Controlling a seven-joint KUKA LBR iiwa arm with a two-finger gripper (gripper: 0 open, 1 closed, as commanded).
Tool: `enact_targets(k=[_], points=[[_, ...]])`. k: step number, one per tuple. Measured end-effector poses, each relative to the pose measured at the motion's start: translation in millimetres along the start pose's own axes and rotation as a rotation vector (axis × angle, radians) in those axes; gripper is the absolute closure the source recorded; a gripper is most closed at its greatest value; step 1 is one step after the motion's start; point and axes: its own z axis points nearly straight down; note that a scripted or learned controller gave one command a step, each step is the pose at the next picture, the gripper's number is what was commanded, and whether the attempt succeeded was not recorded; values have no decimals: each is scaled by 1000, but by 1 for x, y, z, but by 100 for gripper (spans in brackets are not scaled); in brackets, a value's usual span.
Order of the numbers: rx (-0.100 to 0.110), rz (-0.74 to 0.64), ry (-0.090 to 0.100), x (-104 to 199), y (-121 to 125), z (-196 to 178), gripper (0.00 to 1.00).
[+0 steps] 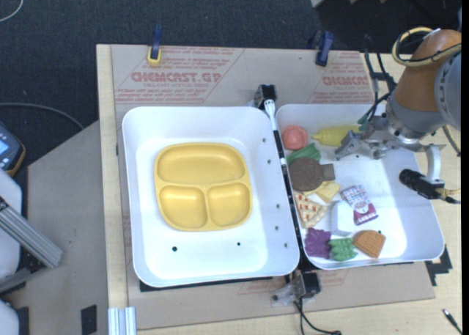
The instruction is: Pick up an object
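Yellow plastic toy food piece (333, 135), lumpy and elongated, lies at the far end of the right-hand shallow white bin (421, 234), just beside the two-finger gripper (352, 144) and nearest to it of all the candidates for picking. Taking that bin as landmark: a pink round toy (295, 136) sits at its far left corner, a green leaf-shaped piece (305, 154) and a dark brown disc (305, 173) just nearer along its left wall, and a purple cluster (317, 241), a green piece (342, 248) and an orange waffle-textured piece (368, 243) along its near edge. To the bin's left stands a second white bin (139, 179) bearing a yellow three-compartment tray (202, 184). The step in hand appears to be the approach: nothing is seen between the fingers, and whether they stand apart or together cannot be told from this slanted view. The next move would call for settling over one piece, descending and closing on it without nudging neighbours. The grey arm with its orange band (421, 81) enters over the bin's far right corner, wrist bent down and leftward.
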Motion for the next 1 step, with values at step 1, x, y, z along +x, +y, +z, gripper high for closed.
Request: enact_targets(k=[1], points=[[-6, -1, -2, 0, 2, -13, 100]])
